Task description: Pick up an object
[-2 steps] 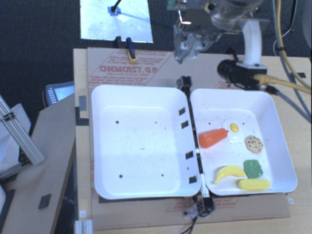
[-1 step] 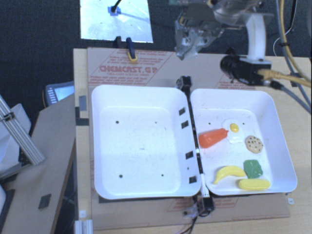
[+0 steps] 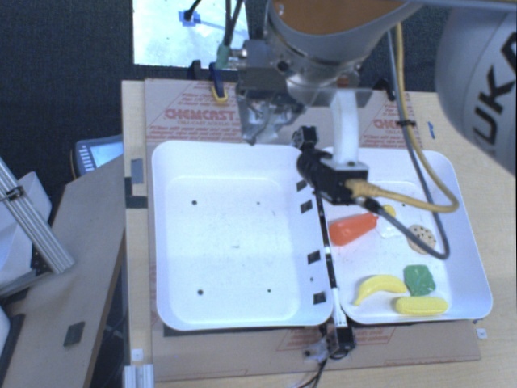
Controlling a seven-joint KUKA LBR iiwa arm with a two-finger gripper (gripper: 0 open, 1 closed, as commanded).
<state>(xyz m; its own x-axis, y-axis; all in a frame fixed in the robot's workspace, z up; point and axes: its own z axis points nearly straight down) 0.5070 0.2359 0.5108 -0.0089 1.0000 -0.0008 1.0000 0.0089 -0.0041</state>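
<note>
Several small objects lie in the right bin (image 3: 478, 285): an orange carrot-like piece (image 3: 353, 229), a round speckled cookie (image 3: 422, 236), a yellow banana (image 3: 380, 287), a green piece (image 3: 419, 278) and a yellow oblong piece (image 3: 421, 305). My gripper (image 3: 261, 124) hangs from the grey and orange arm over the far rim of the left bin (image 3: 161, 241), well away from those objects and up-left of them. Nothing shows held in it.
A black fitting (image 3: 325, 176) with a yellow cable (image 3: 420, 204) and a white post (image 3: 347, 136) hang over the divide between the bins, near the carrot piece. Cardboard lies under both bins. A grey table sits at the left.
</note>
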